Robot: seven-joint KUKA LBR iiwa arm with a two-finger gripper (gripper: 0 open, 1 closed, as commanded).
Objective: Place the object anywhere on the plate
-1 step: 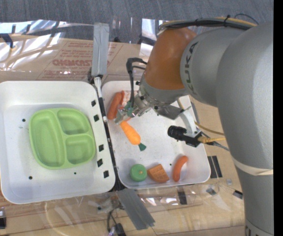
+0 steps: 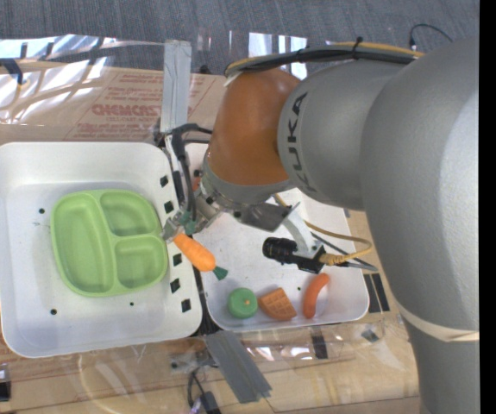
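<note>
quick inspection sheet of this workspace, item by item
surface: two white bins side by side on a bench
job's things: green plate with three compartments in the left bin; carrot over the bins' shared edge, just right of the plate
clutter: green round piece, orange wedge, red-orange sausage shape in the right bin
grippers: gripper at the carrot's left end; grip unclear
cables: black and yellow cables along the arm
surroundings: cardboard, tape strips, grey floor
</note>
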